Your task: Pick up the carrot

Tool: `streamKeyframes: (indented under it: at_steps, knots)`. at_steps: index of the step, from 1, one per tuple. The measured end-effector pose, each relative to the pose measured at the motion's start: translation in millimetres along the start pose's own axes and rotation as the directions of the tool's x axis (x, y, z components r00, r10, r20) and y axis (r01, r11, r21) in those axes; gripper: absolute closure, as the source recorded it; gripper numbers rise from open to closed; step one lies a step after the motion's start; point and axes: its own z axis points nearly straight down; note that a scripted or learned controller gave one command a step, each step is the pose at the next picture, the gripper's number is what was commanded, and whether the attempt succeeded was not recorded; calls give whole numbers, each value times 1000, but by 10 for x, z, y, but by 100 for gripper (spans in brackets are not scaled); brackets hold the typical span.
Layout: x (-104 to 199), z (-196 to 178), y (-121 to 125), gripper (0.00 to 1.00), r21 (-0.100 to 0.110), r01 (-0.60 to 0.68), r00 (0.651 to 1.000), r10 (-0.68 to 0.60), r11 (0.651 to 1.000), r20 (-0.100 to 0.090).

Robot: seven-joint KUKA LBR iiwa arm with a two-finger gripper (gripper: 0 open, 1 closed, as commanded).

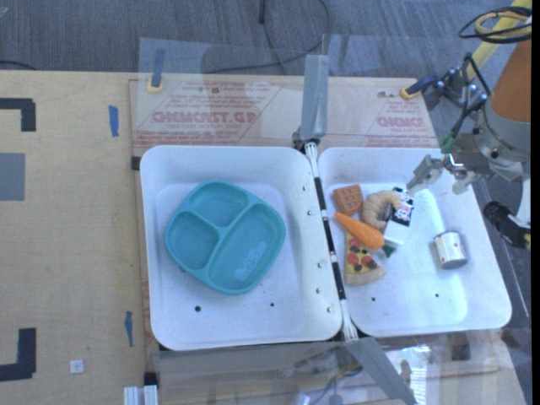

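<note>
A: Where is the carrot (359, 229) relative to the jaws (440, 174)?

B: It lies in the right bin (472, 298), near that bin's left wall, down and to the left of the jaws and well apart from them. The jaws hang over the bin's upper right part. I cannot tell whether they are wide or narrow; nothing shows between them.

A: What crowds it?

B: A cracker (348, 199) sits just above its thin end, a pizza slice (363, 262) lies under its thick end, and a bagel (384, 206) with a black-and-white item (402, 211) lies just to its right. The bin's hinged left wall runs close along its left.

A: Any open room?

B: The bin's lower half and right side are mostly bare floor, with a small metal can (450, 249) standing off to the right. The left bin (169, 310) holds a teal divided plate (224, 237).

A: How does the carrot look?

B: Orange, tapered, lying slantwise, thin end up-left, thick end down-right.
</note>
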Motion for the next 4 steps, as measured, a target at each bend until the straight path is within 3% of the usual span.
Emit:
streamKeyframes:
  at_steps: [1,2,3,4]
  knots:
    - [227,1236,2,0,-28,171,985,-170,985,10]
    - [298,1369,-115,0,-61,280,960,-278,958,44]
    - [355,1258,-100,100,-64,283,959,-281,957,32]
    - [303,1591,-250,100,-11,-215,977,215,976,0]
